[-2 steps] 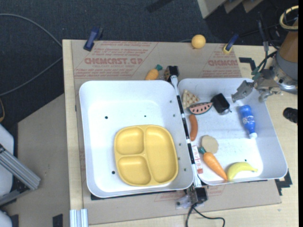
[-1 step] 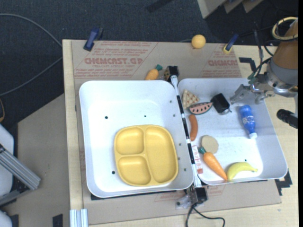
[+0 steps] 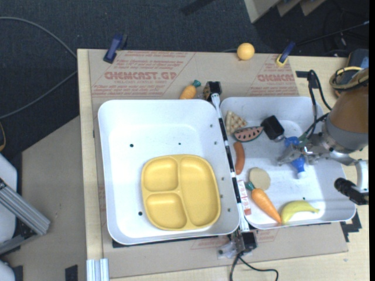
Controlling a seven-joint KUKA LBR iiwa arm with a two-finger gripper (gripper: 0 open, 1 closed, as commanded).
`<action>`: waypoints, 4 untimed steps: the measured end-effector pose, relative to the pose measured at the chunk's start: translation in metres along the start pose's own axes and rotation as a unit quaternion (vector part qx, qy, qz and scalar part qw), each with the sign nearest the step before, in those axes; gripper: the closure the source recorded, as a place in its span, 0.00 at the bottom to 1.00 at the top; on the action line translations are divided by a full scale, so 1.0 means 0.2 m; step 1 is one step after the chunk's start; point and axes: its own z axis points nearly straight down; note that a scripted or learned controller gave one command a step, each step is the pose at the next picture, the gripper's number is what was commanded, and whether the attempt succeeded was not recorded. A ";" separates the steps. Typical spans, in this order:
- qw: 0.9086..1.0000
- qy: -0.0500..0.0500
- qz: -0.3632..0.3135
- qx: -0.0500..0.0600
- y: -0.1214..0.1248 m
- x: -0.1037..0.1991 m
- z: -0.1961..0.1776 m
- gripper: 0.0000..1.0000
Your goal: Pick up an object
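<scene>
While the gripper point(image 3: 296, 155) is lowered over the middle of the right bin point(image 3: 328, 201), a small blue object point(image 3: 299, 165) is seen just below its tips; whether that object is gripped or merely touched cannot be told, nor how far the tips are spread. A banana point(image 3: 300, 210) is laid near the bin's front edge, its long axis running left to right, and a carrot point(image 3: 263, 202) is angled beside it with its tip pointing toward the front right. A yellow divided plate point(image 3: 180, 191) is set in the left bin point(image 3: 123, 139). Both bins are borne on a brown board point(image 3: 152, 75) over dark carpet.
</scene>
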 end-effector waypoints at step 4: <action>1.000 0.000 0.000 -0.001 0.10 0.15 -0.52 1.00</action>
